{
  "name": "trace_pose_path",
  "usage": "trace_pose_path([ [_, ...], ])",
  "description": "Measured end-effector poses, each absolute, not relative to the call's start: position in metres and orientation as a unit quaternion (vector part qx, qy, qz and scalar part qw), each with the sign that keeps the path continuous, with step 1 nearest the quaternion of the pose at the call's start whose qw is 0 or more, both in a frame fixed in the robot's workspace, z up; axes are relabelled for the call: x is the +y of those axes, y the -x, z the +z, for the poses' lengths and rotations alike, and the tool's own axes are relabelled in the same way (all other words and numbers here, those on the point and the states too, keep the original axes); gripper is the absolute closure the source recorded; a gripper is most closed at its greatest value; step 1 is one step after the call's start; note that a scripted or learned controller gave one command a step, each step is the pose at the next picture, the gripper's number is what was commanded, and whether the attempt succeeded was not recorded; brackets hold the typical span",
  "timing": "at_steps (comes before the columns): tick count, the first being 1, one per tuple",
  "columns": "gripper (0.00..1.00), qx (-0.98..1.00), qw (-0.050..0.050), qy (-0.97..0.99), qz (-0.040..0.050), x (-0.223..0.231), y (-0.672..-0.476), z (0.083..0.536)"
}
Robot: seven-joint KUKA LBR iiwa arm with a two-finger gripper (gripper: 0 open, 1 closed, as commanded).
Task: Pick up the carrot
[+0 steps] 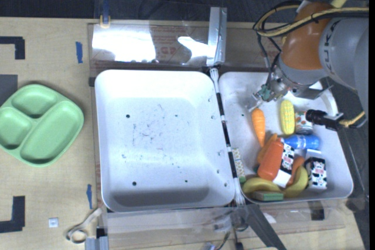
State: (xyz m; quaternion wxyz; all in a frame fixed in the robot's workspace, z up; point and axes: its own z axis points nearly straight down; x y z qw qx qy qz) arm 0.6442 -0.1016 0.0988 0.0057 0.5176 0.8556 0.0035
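While the carrot (pixel 258 125) lies in the right bin (pixel 345 187), the pincer (pixel 266 92) hovers just above — fingers' state unclear.

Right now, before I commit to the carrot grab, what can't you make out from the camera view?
- Gripper: too small and blurred to tell its finger state, or whether it touches the carrot.
- Carrot's lower tip: hidden behind the orange bottle.
- Banana: middle covered by the bottle and a carton.
- Arm: cut off by the right edge.

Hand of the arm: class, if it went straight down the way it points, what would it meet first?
Probably the carrot, just below the hand in the right bin. Depth is unclear, so it might reach the bin floor beside the carrot's top.
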Motion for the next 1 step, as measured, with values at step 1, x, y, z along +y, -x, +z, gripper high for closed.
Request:
trace_pose_path([
  [1,1.0,0.799,0.002,-0.602,0.0008,-0.073,-0.666,0.1857],
])
